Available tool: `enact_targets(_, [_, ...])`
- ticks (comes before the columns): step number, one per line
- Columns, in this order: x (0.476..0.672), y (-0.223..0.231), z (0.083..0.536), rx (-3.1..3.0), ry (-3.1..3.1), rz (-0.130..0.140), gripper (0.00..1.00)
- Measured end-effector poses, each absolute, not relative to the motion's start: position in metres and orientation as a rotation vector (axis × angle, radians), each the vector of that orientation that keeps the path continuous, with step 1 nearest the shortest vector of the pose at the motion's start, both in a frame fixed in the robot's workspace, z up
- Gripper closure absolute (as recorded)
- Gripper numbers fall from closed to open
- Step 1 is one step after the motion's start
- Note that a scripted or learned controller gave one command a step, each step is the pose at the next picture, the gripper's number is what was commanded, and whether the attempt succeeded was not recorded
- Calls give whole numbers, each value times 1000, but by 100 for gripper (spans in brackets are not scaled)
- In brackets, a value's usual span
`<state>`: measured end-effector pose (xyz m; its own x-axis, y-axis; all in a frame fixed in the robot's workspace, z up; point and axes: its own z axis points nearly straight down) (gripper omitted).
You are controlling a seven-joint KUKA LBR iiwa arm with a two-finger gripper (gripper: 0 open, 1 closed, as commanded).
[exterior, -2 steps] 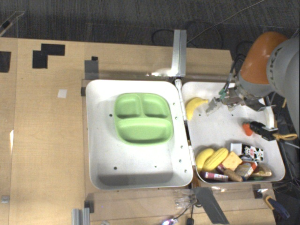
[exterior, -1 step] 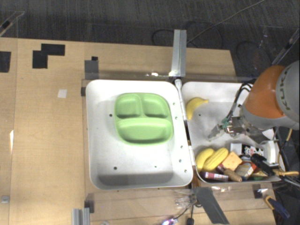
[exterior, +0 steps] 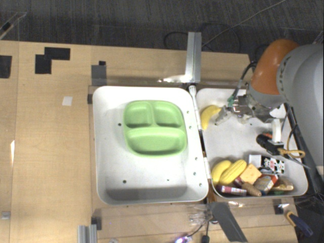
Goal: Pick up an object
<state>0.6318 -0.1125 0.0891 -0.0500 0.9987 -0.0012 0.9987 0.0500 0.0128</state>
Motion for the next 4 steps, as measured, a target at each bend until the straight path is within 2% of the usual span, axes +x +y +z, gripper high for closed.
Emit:
enact_targets(1, [583, -149, 106, 2375, 2052, 5, 0])
enact_targets(2, [584, -140, 90, 2469, 1932, 12, 0])
enact_targets(3, [491, -166, 91, 2382, 2027, 15, 0])
enact_targets(4, [532, -174, 91, 2301, 2120, 15, 0])
